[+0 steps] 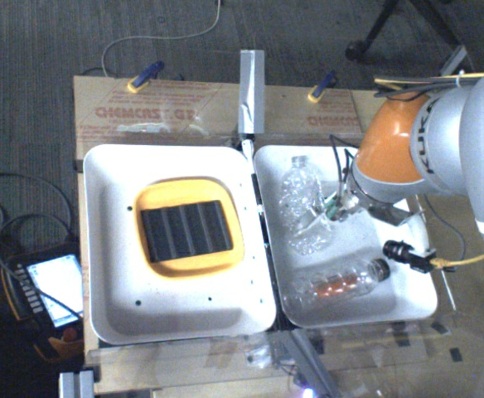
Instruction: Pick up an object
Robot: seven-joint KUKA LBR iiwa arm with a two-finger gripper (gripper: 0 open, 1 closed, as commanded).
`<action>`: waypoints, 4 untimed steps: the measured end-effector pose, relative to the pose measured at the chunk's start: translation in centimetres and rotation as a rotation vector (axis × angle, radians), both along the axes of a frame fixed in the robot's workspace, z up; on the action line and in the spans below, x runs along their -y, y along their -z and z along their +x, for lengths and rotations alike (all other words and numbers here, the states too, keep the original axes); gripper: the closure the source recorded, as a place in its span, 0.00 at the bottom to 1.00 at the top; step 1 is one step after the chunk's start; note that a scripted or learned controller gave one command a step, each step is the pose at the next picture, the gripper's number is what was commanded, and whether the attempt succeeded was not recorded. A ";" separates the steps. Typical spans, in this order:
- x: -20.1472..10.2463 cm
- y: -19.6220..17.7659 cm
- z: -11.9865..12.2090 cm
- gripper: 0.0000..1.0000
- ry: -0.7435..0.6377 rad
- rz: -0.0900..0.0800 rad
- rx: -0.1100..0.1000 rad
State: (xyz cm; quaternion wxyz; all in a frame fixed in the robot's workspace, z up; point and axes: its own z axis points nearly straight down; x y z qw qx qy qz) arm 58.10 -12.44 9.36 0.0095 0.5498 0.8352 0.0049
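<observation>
Three clear plastic bottles lie in the right bin [408,305]. One bottle [300,185] lies at the back, a crumpled one [310,239] sits in the middle, and a third [341,282] with a dark cap lies along the front. My gripper [335,208] reaches in from the right, low in the bin, at the right side of the back and middle bottles. I cannot see whether it touches either one. The grey arm with its orange band [391,143] covers the bin's back right corner.
The left bin [109,247] holds a yellow tray with a black ribbed insert [186,229]. A black plug on a yellow cable [408,254] hangs over the right bin's right side. A metal post [250,98] stands behind the seam between the bins.
</observation>
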 end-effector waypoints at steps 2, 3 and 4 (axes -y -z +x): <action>-1.9 0.2 5.8 0.00 0.194 0.001 -0.011; -0.2 0.3 8.9 0.00 0.135 0.002 -0.019; -1.1 0.2 5.4 0.00 0.083 0.000 -0.010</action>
